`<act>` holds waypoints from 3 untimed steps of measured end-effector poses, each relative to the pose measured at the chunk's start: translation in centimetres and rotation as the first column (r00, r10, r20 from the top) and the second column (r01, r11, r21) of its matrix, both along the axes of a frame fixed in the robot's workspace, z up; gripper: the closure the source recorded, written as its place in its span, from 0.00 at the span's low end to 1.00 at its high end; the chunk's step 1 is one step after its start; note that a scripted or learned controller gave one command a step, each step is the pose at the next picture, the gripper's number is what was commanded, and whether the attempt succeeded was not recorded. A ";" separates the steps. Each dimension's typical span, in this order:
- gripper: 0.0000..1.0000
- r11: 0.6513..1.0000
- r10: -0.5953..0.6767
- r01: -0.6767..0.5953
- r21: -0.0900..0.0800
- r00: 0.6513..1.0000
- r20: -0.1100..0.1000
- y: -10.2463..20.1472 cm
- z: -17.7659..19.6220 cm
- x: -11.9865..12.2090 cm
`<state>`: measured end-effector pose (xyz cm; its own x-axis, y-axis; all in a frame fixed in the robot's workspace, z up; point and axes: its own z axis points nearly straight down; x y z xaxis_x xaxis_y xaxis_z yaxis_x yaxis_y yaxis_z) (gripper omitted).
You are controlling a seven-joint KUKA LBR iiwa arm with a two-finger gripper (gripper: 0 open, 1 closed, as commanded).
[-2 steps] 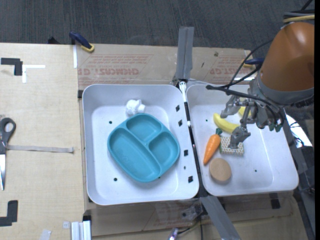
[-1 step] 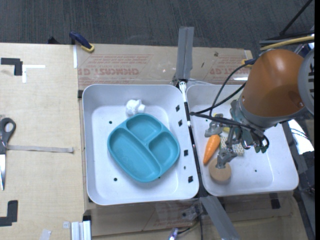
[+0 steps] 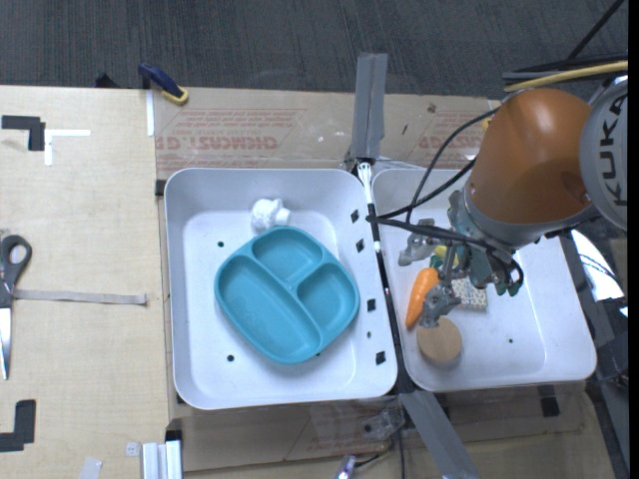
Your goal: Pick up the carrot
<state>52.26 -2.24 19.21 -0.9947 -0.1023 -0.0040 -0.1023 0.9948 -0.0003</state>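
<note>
**Closing on the carrot**

Brown bench, two white bins. One carrot [image 3: 420, 295] lies by the right bin's [image 3: 559, 352] left wall, the gripper [image 3: 447, 285] just beside it; whether the claw is spread, I cannot tell. Best straddle its middle, clear of the one round wooden disc [image 3: 439, 342]. One blue tray [image 3: 288, 293] fills the left bin [image 3: 190, 297].

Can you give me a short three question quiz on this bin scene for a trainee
1. True or false: the carrot lies in the same bin as the blue divided plate.
2. What sits just below the carrot in the camera view? A) a round wooden disc B) scissors C) a white lump
3. Which bin is the gripper over, the view's left or right?

Key: 1 false, the plate is in the left bin. 2 A, the disc. 3 right bin.
</note>
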 end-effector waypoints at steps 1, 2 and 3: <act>0.00 1.000 -0.005 0.005 -0.003 1.000 0.011 -7.9 -9.3 0.7; 0.00 0.996 -0.086 0.086 -0.003 0.996 0.010 -7.4 -9.3 0.7; 0.00 0.926 -0.378 0.378 0.001 0.926 0.008 -7.3 -9.4 0.1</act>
